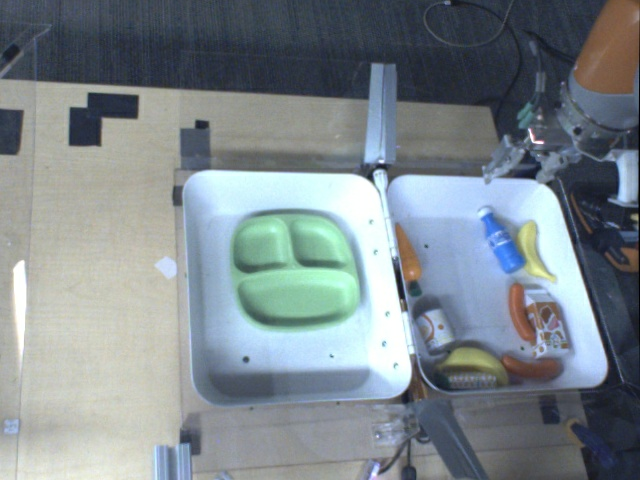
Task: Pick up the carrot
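The carrot [407, 256], orange with a dark green stub at its near end, lies along the left wall of the right bin [452, 218]. My gripper [524, 166] hangs over the far right rim of that bin, well away from the carrot. Its two fingers are spread open and nothing sits between them. The grey wrist and its orange band [612, 38] rise toward the upper right corner.
The right bin also holds a blue bottle [500, 240], a yellow banana [536, 252], a red sausage [517, 311], a small carton [547, 327], a can [433, 328] and another banana [470, 362]. A green divided plate [296, 268] lies in the left bin [203, 288].
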Available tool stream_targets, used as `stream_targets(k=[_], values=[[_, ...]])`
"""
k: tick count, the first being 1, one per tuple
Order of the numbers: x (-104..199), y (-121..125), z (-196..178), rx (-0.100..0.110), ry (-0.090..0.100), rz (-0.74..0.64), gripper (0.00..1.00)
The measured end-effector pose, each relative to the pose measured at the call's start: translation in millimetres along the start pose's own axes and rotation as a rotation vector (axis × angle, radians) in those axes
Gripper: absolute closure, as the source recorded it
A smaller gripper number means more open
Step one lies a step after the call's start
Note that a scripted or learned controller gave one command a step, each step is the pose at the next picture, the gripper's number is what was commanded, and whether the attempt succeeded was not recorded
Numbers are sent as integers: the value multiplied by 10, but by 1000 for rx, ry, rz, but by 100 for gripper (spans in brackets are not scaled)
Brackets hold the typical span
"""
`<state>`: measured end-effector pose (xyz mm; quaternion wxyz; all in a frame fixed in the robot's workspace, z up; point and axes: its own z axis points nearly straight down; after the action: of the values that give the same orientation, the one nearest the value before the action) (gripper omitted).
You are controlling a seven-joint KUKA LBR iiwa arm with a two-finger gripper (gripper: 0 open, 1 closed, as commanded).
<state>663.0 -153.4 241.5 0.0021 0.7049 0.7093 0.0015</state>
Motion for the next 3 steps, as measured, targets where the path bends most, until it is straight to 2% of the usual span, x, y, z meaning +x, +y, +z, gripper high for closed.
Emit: stream_targets(k=[1,2,3], values=[[588,68,1454,1,1,179,0],[599,92,1321,-6,0,173,100],[193,60,382,-2,0,343,100]])
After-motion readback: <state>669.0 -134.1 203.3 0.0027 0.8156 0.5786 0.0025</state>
